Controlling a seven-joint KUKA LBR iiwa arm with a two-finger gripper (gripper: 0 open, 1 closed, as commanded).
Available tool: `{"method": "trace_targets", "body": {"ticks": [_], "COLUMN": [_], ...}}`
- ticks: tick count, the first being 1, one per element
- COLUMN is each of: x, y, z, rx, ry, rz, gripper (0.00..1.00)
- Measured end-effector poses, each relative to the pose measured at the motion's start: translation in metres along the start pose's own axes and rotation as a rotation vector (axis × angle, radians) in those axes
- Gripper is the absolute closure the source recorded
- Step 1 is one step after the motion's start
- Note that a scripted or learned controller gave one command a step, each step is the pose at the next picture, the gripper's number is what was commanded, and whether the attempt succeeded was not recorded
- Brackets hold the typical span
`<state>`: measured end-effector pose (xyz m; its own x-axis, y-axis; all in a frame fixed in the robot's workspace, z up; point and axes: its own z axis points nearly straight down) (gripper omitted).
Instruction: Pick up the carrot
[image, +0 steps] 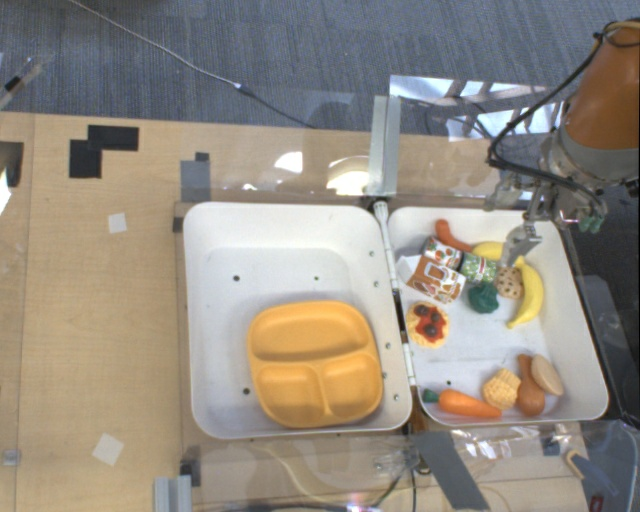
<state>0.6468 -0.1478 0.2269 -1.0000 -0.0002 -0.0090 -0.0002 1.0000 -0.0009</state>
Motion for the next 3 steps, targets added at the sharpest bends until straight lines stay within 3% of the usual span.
{"method": "trace_targets", "body": {"ticks": [1,2,3], "x": [0.087,0.152,0.155], "y": [-0.002,0.026,0.058], "z": [0.04,0.13,0.135], "rx": [0.0,0.0,0.001], "ry": [0.004,-0.004,-0.011], "rz": [0.241,0.262,0.361], "gripper": [0.0,0.0,0.0]}}
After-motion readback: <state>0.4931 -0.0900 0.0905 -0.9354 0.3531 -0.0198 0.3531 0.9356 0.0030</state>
